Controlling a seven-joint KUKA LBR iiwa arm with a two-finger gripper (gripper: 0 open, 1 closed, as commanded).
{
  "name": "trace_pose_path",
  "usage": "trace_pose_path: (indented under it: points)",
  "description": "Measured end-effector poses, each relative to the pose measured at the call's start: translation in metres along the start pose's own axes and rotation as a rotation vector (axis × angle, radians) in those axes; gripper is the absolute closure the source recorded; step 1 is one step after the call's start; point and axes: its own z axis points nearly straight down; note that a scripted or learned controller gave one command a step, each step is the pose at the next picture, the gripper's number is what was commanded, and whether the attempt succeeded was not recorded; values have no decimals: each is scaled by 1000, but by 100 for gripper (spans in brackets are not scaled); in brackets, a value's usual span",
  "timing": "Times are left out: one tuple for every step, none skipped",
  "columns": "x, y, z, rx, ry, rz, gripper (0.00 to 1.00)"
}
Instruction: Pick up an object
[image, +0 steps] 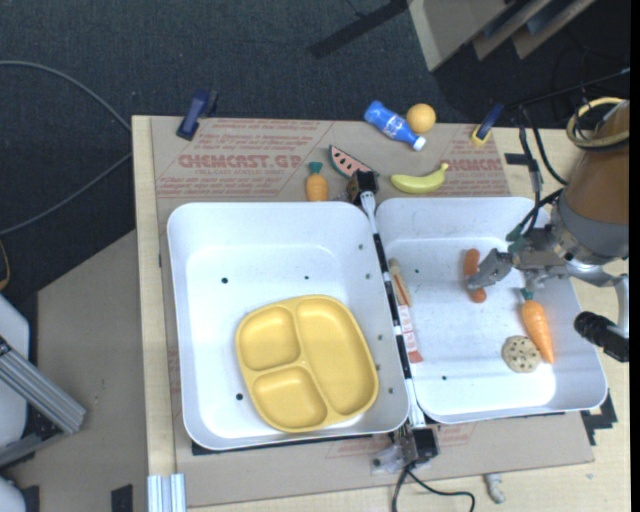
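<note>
In the right bin (440, 395) lie a small red sausage (471, 266), an orange carrot (537, 329) and a round speckled cookie (519, 354). My gripper (507, 279) hangs low over the bin's upper right part, reaching in from the right. It stands open, with one finger (490, 270) right beside the sausage and the other just above the carrot's top end. Nothing sits between the fingers. The left bin (200, 250) holds a yellow divided plate (305, 362).
Beyond the bins, on the brown board, lie a banana (419, 180), a blue bottle (393, 125), an orange ball (422, 117), a watermelon slice (346, 161) and a small orange toy (317, 186). Blue clamps (196, 114) grip the board's far edge. Cables run near the arm.
</note>
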Motion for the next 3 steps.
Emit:
trace_pose_path:
  points:
    - [-7, 84, 106, 1, -1, 0, 0]
    - [-7, 85, 95, -4, -2, -1, 100]
    - [62, 80, 4, -4, 0, -2, 100]
